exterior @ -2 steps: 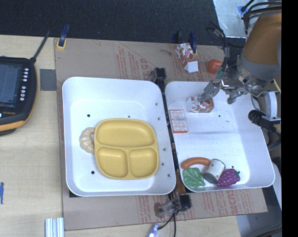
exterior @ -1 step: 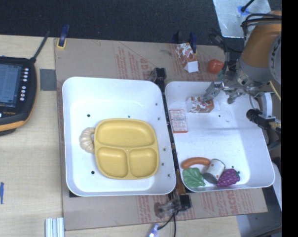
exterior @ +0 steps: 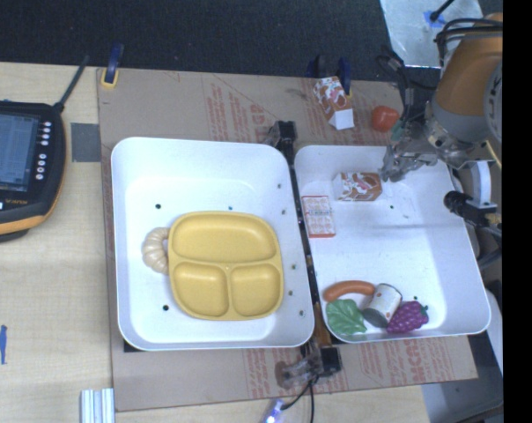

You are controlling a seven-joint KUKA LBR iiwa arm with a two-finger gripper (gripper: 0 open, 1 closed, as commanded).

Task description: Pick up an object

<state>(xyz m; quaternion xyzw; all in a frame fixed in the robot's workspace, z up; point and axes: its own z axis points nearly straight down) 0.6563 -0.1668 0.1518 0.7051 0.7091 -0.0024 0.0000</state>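
Toy grapes [exterior: 408,316], can [exterior: 385,302], leaf [exterior: 344,317] sit at right bin's [exterior: 442,263] near edge. Small snack packet [exterior: 360,186] lies near far edge, long side left-to-right. Gripper [exterior: 396,166] hangs just right of packet, nothing seen held; how wide, cannot tell.

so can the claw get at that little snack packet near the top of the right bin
Probably yes. The claw hangs just right of the snack packet, which lies flat on the right bin floor with nothing on it or crowding it.

faint red print on cardboard sheet [exterior: 204,104], none of it legible
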